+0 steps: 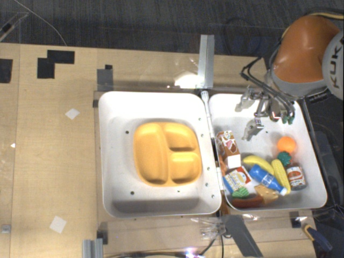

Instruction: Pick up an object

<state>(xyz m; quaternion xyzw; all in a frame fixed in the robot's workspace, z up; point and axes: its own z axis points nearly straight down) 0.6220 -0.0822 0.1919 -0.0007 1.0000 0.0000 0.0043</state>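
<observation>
Well, the round orange [287, 144] (bright, smooth) sits near the gripper [252, 128].

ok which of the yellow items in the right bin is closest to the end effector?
The banana, curved, lying highest in the pile; the corn cob sits lower right, farther from the end effector.

One fixed overhead camera, slanted down over both bins [156, 102], seemingly mid-distance.

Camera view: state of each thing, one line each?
Gripper: above right bin's far end, holding nothing.
Yellow tray: upright in left bin, compartments bare.
Banana: lying flat in right bin.
Orange: resting apart from the pile.
Corn: lying flat.
Blue bottle: on its side.
Carton: lying flat by the divider.
Jar: on its side.
</observation>
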